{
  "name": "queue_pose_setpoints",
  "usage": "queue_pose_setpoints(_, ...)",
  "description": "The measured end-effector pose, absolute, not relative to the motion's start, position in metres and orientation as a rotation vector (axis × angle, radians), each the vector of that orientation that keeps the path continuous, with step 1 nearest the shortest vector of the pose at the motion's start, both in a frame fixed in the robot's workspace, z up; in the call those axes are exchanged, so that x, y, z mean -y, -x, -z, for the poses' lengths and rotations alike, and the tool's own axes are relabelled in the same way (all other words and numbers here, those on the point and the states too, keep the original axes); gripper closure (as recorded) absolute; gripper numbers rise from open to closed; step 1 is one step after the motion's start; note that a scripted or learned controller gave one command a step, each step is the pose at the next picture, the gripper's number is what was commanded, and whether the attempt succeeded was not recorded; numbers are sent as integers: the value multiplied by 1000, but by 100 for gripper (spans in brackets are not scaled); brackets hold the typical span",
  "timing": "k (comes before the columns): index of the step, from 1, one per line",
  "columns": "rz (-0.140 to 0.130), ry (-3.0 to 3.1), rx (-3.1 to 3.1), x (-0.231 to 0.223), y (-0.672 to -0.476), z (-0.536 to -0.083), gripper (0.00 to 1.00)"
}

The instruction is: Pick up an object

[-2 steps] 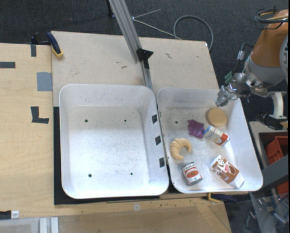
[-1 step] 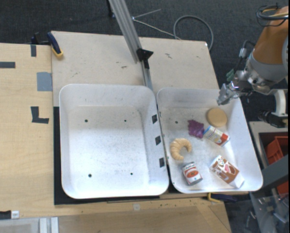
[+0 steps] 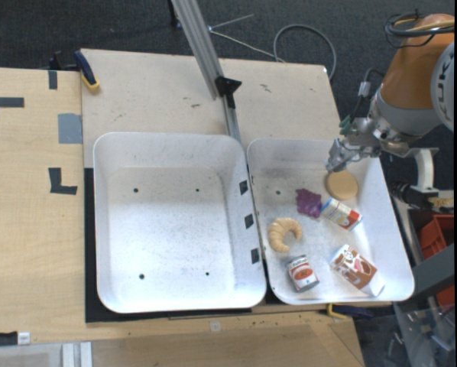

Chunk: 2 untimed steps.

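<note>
Hovering — pincer (image 3: 340, 161) above tan disc (image 3: 341, 185).

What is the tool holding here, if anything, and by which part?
Nothing visibly. The tool hangs over the right bin, just above the tan round disc, with no object seen between its fingers.

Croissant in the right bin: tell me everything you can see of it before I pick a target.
The croissant is a tan, golden-brown crescent, looking like a toy pastry with faint ridges. It lies flat on the floor of the right bin, near the middle, its curve opening toward the lower right. It lies apart from everything else: the purple piece is up to its right, the can just below. The gripper is well away, near the bin's far edge.
</note>
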State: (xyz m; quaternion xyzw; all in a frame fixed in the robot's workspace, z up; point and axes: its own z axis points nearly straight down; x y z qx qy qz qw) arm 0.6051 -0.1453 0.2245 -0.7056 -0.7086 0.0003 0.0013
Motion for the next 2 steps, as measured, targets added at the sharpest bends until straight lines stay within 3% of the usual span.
queue_pose_setpoints(2, 0, 2212, 2226, 51, -583, -238, 100)
